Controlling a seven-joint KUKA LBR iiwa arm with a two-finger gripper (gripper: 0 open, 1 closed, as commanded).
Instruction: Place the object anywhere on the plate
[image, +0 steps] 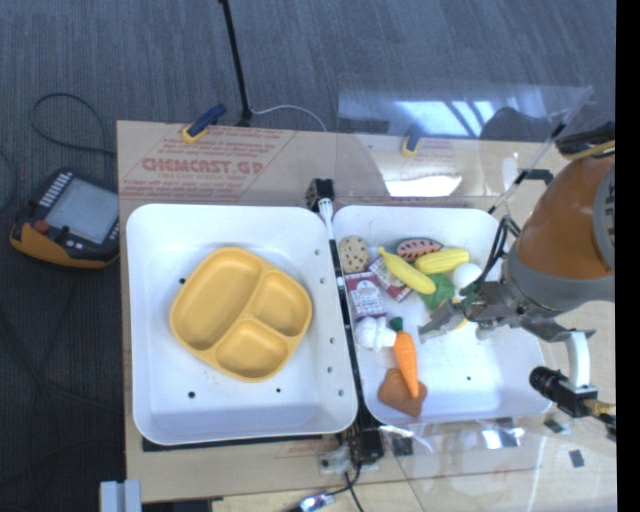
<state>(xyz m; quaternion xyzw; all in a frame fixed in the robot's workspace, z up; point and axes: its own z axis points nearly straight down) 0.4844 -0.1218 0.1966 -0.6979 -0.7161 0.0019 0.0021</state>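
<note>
Plate: a yellow plastic plate with three compartments (241, 313) lies tilted in the left white shallow bin (150, 400), roughly at its middle, nothing on it.
Objects: all toy food sits in the right white shallow bin (480, 395), toward its left and far parts.
Carrot: an orange plastic carrot with a green top (404, 358) lies near the bin's near-left area, its tip touching a brown-orange rounded piece (402, 394).
Far cluster: a round speckled cookie (351, 253), a red-and-white packet (366, 296), a yellow banana-like piece (407, 272), a yellow corn cob (442, 262), a watermelon slice (417, 246) and a white egg-like piece (369, 333) lie close together.
Gripper: the two-finger gripper (438, 321) sits over the right bin, just right of the carrot; fingers slightly parted, nothing between them.
Arm: the grey arm with orange band (568, 235) enters from the right.
</note>
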